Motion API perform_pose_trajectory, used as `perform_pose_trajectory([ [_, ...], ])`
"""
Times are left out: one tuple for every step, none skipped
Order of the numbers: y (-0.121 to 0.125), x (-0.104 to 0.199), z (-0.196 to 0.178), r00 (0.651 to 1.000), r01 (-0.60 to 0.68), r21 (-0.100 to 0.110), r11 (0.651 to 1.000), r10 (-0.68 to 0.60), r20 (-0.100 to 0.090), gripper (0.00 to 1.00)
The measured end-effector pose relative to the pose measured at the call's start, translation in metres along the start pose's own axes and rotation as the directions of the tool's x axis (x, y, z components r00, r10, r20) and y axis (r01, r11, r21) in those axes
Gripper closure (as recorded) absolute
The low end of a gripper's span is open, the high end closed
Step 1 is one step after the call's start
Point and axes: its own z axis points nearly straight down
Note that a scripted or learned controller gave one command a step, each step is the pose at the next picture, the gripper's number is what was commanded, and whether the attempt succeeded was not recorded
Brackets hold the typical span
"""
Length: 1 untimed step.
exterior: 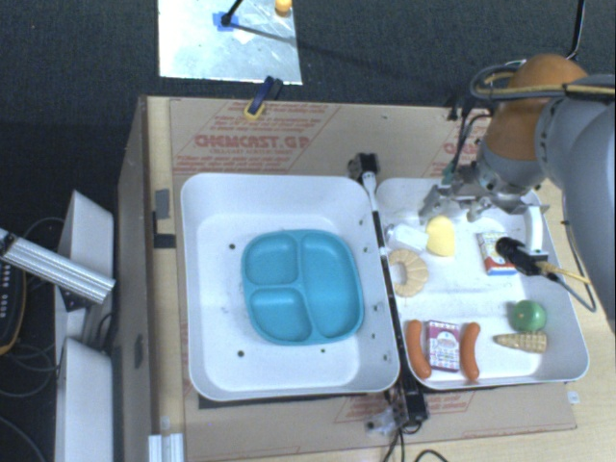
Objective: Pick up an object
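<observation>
Small yellow lemon-shaped plastic toy [441,237] lies in the upper left of the right shallow white bin [577,354], near a tan ring-shaped toy [409,272]. Jaws hang spread just above the lemon, pinching nothing. You should expect it light, stiff and slick, so grip across its narrow middle.

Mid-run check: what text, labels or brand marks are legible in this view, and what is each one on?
"CHEMCAST GP": red print on the cardboard sheet under the bins. The smaller red lines around it are too blurred to read.
Small red-and-white box: it carries print, too small to read.
Red-and-white packet: its label is too blurred to read.
</observation>
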Motion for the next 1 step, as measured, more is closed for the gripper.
perform_pose_trajectory([
  [0.0022, 0.0090, 0.0224, 1.000, -0.005, 0.006, 1.000, 0.005, -0.002, 0.00],
])
